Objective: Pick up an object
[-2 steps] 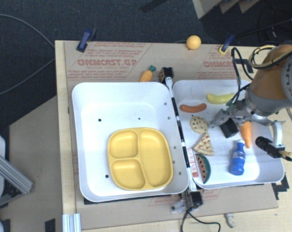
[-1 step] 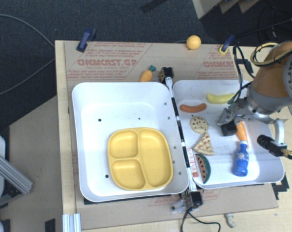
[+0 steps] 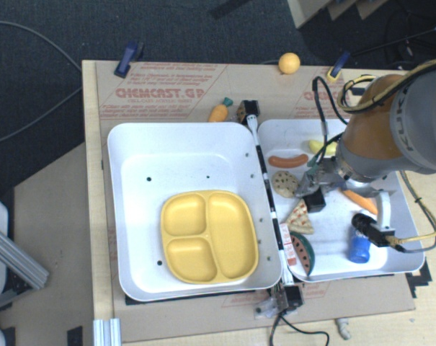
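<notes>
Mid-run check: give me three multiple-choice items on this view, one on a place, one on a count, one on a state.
1. Where is the yellow tray?
A. left bin
B. right bin
C. on the floor

2. How many compartments does the tray have?
A. two
B. three
C. five

3. Where does the gripper stand?
A. over the left bin
B. off the bench
C. low in the right bin, among the toy food

Answers: 1 A, it lies flat in the left bin. 2 B, three hollows show. 3 C, it sits by the cookie and pizza slice.
</notes>
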`<state>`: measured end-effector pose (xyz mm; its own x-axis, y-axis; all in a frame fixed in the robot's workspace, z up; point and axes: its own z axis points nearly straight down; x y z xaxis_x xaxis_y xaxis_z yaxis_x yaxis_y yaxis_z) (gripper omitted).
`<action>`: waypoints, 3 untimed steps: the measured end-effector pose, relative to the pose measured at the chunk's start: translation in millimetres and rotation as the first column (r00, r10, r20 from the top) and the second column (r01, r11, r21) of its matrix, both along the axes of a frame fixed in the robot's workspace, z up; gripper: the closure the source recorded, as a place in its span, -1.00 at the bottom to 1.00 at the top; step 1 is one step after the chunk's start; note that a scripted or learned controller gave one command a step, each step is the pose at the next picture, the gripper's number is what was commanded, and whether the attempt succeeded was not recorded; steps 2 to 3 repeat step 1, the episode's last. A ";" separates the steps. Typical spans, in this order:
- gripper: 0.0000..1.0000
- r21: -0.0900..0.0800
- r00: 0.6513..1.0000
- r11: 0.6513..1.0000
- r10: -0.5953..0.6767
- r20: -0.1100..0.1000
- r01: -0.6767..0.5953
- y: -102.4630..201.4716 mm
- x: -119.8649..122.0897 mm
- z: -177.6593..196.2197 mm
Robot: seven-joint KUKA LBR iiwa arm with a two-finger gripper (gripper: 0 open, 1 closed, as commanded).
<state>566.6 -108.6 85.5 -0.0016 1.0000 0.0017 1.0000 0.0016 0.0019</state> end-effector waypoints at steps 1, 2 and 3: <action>1.00 0.000 1.000 1.000 0.000 0.001 0.000 86.2 21.6 100.0; 1.00 0.000 1.000 1.000 0.000 0.001 0.000 86.2 21.6 100.0; 1.00 0.000 1.000 1.000 0.000 0.001 0.000 86.2 21.6 100.0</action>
